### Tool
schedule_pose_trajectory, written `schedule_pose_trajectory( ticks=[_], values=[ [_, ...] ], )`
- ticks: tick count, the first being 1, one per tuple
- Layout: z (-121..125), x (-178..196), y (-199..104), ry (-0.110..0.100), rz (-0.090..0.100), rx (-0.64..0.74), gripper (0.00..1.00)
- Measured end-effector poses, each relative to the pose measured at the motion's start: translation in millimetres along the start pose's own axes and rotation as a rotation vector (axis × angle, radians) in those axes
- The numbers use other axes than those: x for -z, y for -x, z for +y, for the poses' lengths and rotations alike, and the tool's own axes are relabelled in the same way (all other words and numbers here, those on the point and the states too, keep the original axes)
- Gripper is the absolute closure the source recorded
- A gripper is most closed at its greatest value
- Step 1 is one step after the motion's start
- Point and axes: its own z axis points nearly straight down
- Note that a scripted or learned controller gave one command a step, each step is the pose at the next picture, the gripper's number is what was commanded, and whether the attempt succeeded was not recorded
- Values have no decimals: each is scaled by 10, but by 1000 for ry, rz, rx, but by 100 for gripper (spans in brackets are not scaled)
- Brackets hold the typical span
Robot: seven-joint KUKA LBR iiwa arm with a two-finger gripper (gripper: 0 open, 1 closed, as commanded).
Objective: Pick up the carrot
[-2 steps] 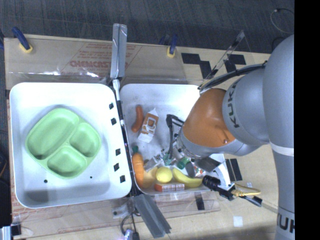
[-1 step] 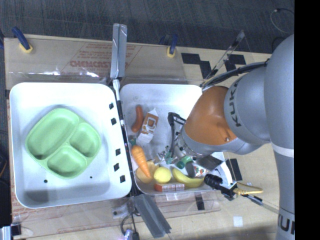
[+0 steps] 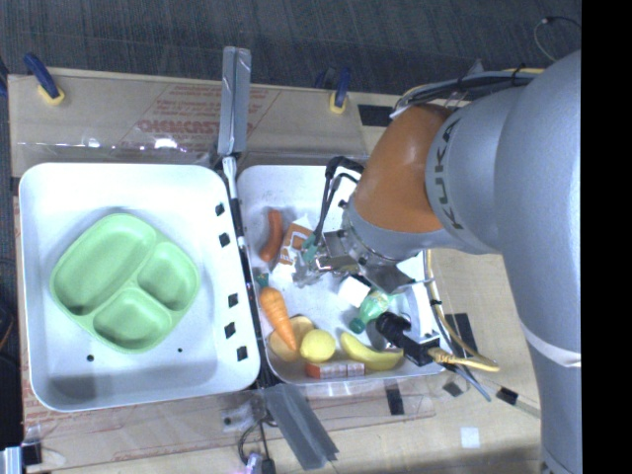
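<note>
Camera view looks down at a slant on two white bins; the right bin [image 3: 249,181] is the landmark here, and everything that matters lies inside it. The carrot [image 3: 276,316] rests against that bin's left wall, in the lower half, its green stub toward the upper left and its orange body tapering down and to the right until it meets a yellow lemon [image 3: 317,345]. So its long axis runs on a diagonal, roughly along the wall.

The gripper [image 3: 314,255] hangs over the middle of the same bin, under the orange band of the arm [image 3: 405,181]. How its jaws stand cannot be made out: the wrist and a clutter of small items hide them.

From the tool, the carrot lies down and to the left, near but apart from it. A grasp would likely need the jaws set across that diagonal, closing on the thick upper part away from the lemon.

Other contents of the right bin: a sausage-like piece [image 3: 274,227] near the upper left, a banana [image 3: 370,354] along the lower edge, and a green-capped bottle [image 3: 372,309] right of centre. The left bin [image 3: 39,191], beside it, holds a green divided plate [image 3: 123,279].
</note>
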Motion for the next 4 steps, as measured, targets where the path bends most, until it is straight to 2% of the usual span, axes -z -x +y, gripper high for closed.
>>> schedule_pose_trajectory(
  ticks=[1,2,3,4],
  values=[
    [-1,-1,2,0,0,-1,0],
    [54,-7,-1520,-2,1,-221,0],
    [183,-928,-1888,-7,-2,-144,0],
    [650,-996,-2131,-8,-22,-42,0]
  ],
)
